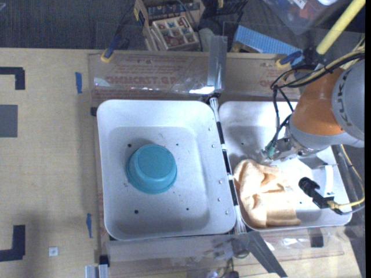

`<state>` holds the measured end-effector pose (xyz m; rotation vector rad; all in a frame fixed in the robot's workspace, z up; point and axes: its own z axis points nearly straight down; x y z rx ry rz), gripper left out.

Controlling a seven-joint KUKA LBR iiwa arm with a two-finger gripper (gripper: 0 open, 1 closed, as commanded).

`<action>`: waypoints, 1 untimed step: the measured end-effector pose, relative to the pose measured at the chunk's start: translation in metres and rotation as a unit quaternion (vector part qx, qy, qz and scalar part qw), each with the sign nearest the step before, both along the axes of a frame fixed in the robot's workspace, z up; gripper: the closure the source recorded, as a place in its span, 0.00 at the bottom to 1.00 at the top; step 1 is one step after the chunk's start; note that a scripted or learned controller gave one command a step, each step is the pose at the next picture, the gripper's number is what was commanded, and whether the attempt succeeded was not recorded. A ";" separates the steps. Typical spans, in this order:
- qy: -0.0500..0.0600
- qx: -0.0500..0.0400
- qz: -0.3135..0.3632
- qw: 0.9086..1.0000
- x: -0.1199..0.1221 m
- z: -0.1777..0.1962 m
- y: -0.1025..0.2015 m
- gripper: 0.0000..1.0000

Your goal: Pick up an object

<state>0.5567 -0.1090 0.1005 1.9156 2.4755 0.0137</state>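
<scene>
While I log this from my remote station, nearest item first: tan cloth (265, 194), crumpled, front of the right bin (246, 117), lumpy and wider than deep. End effector (277, 151): directly behind the cloth's far edge, touching or just above it; whether it is open or closed I cannot tell. Cloth lies toward the camera from it, so I judge a short forward-and-down move is needed. Left bin (110, 117): teal bowl (152, 168), inverted, centre, well apart from the arm. Bench (40, 155) beneath both.

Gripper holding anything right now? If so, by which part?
Cannot tell. The gripper sits at the top edge of the tan cloth in the right bin; no hold visible.
</scene>
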 end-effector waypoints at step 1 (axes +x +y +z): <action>0.000 0.000 0.000 1.000 0.000 0.000 0.000 0.00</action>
